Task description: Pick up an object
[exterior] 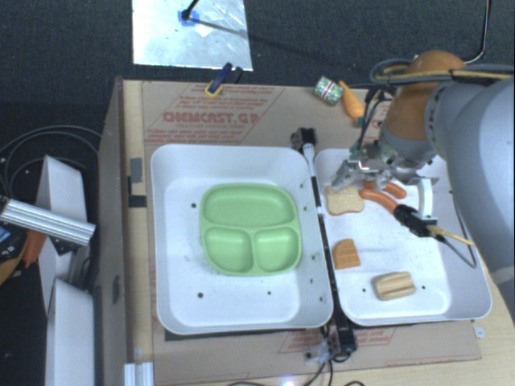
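toast [346, 203]: lies flat in the right bin [471, 292], near its upper left corner, close to the seam between the bins.
gripper [352, 175]: low over the toast's upper edge; I cannot tell whether it is open or closed, and nothing is seen held.
orange piece [380, 193]: just right of the toast, partly under the wrist.
cracker [347, 253]: below the toast, apart from it.
roll [393, 285]: near the bin's lower edge.
left bin [173, 215]: holds a green tray [251, 228] with three compartments.
bench: cardboard [209, 111] with red print lies under both bins; a can [328, 88] and a carrot [352, 103] sit at its far edge.
room: dark carpet [64, 55], a shiny sheet [191, 21], and black cables [32, 147] at the left.
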`<state>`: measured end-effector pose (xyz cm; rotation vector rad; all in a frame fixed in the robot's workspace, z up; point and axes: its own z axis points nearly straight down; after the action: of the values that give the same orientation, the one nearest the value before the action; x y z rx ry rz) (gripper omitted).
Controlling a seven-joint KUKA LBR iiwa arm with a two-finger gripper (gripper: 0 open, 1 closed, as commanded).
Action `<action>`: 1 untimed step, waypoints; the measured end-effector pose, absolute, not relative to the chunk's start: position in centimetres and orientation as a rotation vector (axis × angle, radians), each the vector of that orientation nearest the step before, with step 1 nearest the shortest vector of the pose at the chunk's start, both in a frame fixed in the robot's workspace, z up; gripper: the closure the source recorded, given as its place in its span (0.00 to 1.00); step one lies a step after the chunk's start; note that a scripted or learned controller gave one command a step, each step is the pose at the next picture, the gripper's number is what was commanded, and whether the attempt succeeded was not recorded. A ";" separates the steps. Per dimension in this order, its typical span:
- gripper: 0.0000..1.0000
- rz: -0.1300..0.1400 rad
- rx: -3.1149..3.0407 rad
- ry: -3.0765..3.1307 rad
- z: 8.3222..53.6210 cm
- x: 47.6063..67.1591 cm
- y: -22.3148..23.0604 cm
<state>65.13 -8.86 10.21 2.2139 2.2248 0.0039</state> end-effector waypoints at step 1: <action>0.00 0.003 2.217 2.225 8.9 65.8 -9.6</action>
<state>65.78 -9.57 8.86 2.2172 2.2252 0.0025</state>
